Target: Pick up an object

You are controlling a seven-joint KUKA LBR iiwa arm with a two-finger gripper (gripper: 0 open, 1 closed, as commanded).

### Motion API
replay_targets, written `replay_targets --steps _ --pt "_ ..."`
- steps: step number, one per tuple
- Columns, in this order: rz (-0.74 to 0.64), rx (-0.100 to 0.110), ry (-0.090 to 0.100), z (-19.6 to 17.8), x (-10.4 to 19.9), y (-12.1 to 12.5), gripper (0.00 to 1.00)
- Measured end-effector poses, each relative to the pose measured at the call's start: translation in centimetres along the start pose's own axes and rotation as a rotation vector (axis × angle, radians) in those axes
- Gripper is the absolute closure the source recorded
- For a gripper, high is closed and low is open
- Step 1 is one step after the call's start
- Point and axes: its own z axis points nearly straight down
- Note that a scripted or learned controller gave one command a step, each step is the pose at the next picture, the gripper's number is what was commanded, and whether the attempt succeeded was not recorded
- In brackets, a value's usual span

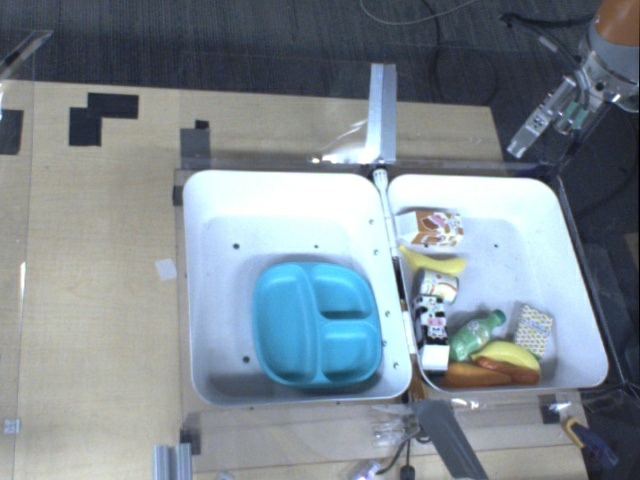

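The right bin [560, 228] holds several small items along its left and front sides: a brown and white snack packet [435, 228], a yellow banana-shaped piece [436, 262], a green bottle [476, 333], a second yellow banana [507, 354], an orange-brown sausage-shaped toy [488, 374] and a patterned packet [534, 328]. My gripper [545, 128] hangs high at the upper right, beyond the bin's far right corner and apart from every item. It stands open with nothing between its fingers.
The left bin [220, 228] holds a blue divided plate [318, 320] in its front half. A metal post [383, 108] rises at the back between the bins. Cables [450, 8] lie on the dark floor behind the bench.
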Motion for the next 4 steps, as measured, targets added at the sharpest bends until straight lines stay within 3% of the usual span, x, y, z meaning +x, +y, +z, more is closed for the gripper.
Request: replay_targets --steps 1,4 --pt "-0.091 -0.001 -0.003 -2.3 0.0 -0.9 1.00" --pt "-0.900 -0.002 -0.006 -3.5 -4.3 -5.3 1.00"
